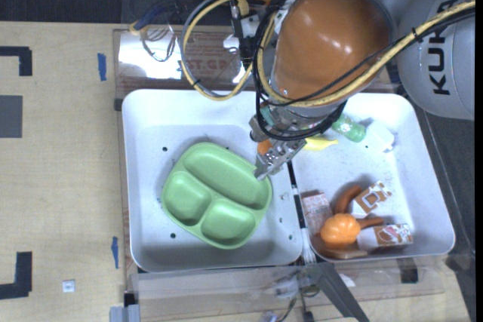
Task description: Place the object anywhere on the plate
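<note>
- Camera view puts the gripper [270, 161] at the upper right rim of the green plate [215, 196] in the left bin [143, 185], close to the divider.
- A small orange object [263, 148] sits at the fingertips; whether it is clamped cannot be told, as the wrist hides it.
- Its long axis and heading are too hidden to read.
- To do this well, I judge: move further over a compartment, lower, then release.
</note>
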Robot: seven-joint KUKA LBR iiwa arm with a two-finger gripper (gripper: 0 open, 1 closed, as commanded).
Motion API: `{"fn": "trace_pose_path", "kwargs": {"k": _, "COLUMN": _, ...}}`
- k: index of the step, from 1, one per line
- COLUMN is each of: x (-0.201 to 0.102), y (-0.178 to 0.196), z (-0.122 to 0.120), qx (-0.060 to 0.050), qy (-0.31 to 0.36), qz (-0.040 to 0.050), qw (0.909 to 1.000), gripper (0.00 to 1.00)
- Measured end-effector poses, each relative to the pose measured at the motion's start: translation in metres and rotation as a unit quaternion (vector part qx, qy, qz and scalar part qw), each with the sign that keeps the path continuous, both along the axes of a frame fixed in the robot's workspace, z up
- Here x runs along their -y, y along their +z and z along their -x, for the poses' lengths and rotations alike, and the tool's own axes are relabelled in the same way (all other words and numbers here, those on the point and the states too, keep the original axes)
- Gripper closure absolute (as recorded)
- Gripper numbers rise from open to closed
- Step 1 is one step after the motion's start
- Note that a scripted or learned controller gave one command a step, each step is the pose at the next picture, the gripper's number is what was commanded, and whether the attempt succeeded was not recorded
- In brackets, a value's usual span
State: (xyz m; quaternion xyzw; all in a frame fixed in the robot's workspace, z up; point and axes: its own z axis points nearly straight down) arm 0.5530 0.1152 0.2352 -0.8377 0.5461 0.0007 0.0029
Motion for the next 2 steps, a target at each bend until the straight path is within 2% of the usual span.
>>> {"fn": "trace_pose_path", "kwargs": {"k": 1, "x": -0.0219, "y": -0.0017, "z": 0.0142, "qx": -0.002, "qy": 0.018, "qz": 0.0012, "qw": 0.9998, "gripper": 1.00}}
{"fn": "trace_pose_path", "kwargs": {"k": 2, "x": -0.0215, "y": -0.0016, "z": 0.0141, "qx": -0.002, "qy": 0.018, "qz": 0.0012, "qw": 0.9998, "gripper": 0.00}}
